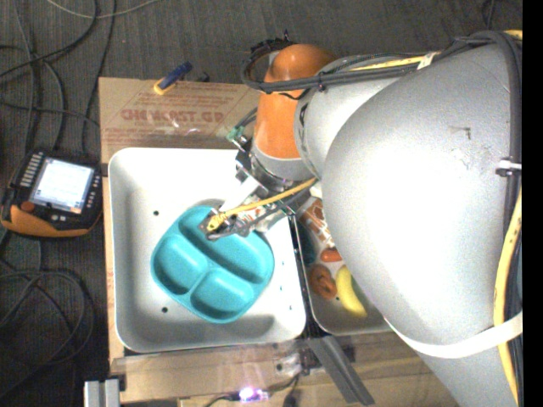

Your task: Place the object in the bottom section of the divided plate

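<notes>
Arm (407,185), grey and bulky, hangs over most of the right bin (327,319). Left bin (136,193) holds a teal divided plate (182,265) near its middle. Gripper (227,224) sits over the plate's top edge; whether it is open, closed or carrying anything cannot be told. A banana (349,293) lies by the right bin's lower edge.

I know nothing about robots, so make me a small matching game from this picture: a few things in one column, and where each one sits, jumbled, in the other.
Things
1. teal divided plate
2. banana
3. handheld screen unit
4. gripper

Places
A. in the right bin
B. outside both bins, at the far left
C. over the plate's upper part
D. in the left bin

Pairs: 1-D, 2-A, 3-B, 4-C
</notes>
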Robot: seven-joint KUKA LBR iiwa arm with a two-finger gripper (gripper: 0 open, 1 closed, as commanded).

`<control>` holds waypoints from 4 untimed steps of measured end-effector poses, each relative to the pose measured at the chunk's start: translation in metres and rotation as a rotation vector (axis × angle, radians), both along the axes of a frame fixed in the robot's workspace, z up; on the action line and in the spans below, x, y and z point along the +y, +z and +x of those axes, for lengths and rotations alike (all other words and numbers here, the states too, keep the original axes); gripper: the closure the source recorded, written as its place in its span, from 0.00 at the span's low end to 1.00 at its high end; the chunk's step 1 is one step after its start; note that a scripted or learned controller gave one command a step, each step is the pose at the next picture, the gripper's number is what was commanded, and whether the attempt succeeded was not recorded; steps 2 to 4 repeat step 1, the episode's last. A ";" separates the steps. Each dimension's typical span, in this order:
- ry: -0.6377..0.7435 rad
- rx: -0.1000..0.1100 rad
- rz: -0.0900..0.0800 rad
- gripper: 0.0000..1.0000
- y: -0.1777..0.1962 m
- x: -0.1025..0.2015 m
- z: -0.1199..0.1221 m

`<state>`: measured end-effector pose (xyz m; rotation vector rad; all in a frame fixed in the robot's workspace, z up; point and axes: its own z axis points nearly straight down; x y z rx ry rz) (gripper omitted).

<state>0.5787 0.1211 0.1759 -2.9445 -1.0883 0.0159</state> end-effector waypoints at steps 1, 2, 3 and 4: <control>-0.001 0.000 0.000 0.00 0.000 -0.001 0.000; -0.001 0.000 0.000 0.00 0.000 -0.001 0.000; -0.001 0.000 0.000 0.00 0.000 -0.001 0.000; -0.001 0.000 0.000 0.00 0.000 -0.001 0.000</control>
